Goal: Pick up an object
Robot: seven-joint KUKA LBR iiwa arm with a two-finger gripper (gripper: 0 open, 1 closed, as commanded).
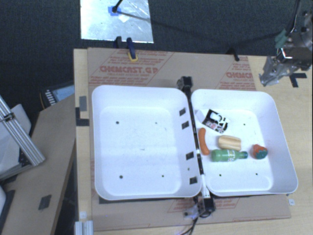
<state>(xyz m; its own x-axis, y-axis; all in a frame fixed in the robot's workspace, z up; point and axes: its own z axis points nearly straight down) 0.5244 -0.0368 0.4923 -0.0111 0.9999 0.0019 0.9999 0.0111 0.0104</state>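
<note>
Gripper (272, 76) hangs above bench beyond right bin (279, 126), finger state unclear. Green bottle (228, 155), bread roll (229, 142), orange sausage (204, 141) lie in that bin.

Both bins (137, 106) were plain white. In the right bin lay a green bottle (228, 155), an orange carrot (203, 141), a tan bread roll (229, 142), a black-and-white patterned card (215, 121) and an orange-and-teal toy (259, 152).

arm (298, 43): cut by right edge | pincer (270, 77): finger state unreadable
</note>
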